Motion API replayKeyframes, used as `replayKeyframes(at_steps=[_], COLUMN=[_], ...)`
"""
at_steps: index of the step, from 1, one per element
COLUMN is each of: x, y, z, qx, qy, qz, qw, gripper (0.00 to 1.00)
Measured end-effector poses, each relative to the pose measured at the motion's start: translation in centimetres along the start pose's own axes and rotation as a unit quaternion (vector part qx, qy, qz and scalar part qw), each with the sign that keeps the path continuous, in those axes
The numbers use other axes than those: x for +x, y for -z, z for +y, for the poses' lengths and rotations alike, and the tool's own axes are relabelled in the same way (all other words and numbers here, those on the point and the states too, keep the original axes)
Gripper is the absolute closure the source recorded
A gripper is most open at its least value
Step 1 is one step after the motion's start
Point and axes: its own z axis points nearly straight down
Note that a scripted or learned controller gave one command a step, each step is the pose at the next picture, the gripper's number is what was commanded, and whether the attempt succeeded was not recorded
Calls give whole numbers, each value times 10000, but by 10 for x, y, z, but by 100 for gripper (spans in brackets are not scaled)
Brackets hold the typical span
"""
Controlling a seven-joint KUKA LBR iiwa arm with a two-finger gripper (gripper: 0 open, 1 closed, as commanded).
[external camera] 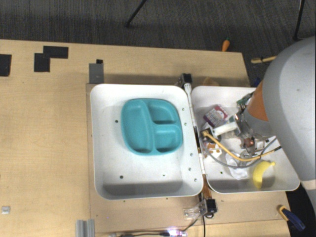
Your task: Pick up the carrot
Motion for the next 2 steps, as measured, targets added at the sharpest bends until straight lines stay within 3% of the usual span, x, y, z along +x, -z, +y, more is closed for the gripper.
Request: replayKeyframes(at_steps=[1, 2], x=[-11, -50], y=[0, 0], z=[-2, -8], qx=[0, 6], qy=[-41, 500], qz=[1, -32], qw=[10000, 9987], gripper=[0, 0])
